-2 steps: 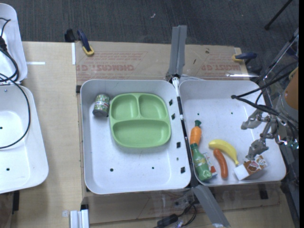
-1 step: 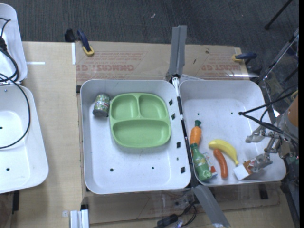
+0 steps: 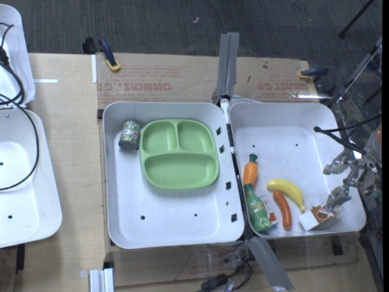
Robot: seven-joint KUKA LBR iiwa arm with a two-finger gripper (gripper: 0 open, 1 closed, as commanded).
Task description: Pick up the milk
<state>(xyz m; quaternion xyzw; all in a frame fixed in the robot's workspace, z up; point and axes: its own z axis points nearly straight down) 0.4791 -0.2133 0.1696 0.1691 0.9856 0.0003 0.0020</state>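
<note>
The milk (image 3: 313, 219) is a small white carton with an orange-brown end. It lies on its side in the front right corner of the right bin (image 3: 285, 132). My gripper (image 3: 332, 188) reaches in from the right edge, just above and to the right of the carton. It is open, its fingers spread apart. The lower fingertip (image 3: 336, 201) sits right by the carton's orange end, and nothing is between the fingers.
In the right bin a red sausage (image 3: 282, 208), a banana (image 3: 288, 190), a green bottle (image 3: 256, 209) and a carrot (image 3: 250, 171) lie left of the milk. The left bin (image 3: 121, 212) holds a green divided plate (image 3: 179, 154) and a small can (image 3: 129, 134).
</note>
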